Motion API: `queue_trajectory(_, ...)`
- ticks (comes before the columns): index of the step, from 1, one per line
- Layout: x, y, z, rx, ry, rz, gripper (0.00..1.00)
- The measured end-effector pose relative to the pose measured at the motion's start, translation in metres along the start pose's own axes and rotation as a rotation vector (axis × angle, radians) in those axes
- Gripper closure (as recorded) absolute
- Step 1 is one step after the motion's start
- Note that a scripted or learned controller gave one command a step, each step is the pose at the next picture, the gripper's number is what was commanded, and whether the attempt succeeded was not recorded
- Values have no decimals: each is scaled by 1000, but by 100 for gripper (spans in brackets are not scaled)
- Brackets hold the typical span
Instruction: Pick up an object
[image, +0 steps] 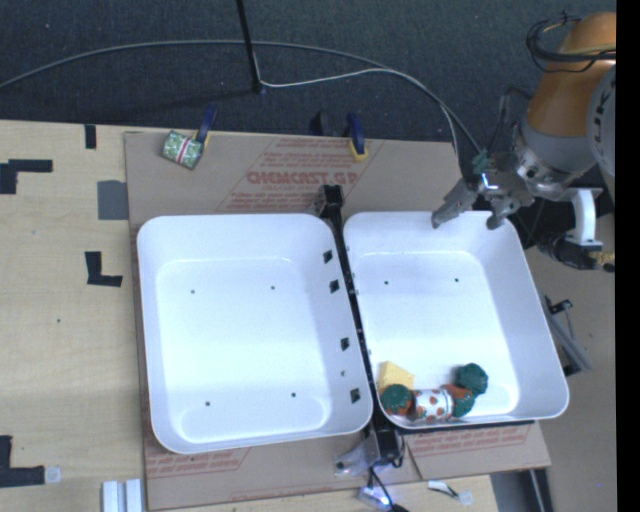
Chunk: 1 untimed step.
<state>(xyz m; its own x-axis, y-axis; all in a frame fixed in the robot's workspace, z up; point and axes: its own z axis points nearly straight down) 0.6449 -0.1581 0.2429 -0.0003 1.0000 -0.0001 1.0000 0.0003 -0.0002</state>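
Several small objects lie together along the near edge of the right bin (520, 290): a yellow block (395, 376), a green and orange round piece (398, 399), a white can with red spots (432, 403) and a dark green ball (470, 379). My gripper (466, 211) hangs over the far right corner of that bin, well away from the objects. Its two dark fingers (448, 208) are spread apart with nothing between them.
The left bin (160, 300) sits beside the right one, with a black divider strip (343, 300) between them. A small green patterned item (182, 149) lies on the bench at the far left. Cables run over the dark floor at the back.
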Motion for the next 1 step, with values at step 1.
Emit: queue_trajectory(1,7,2,115,10,2,0,0)
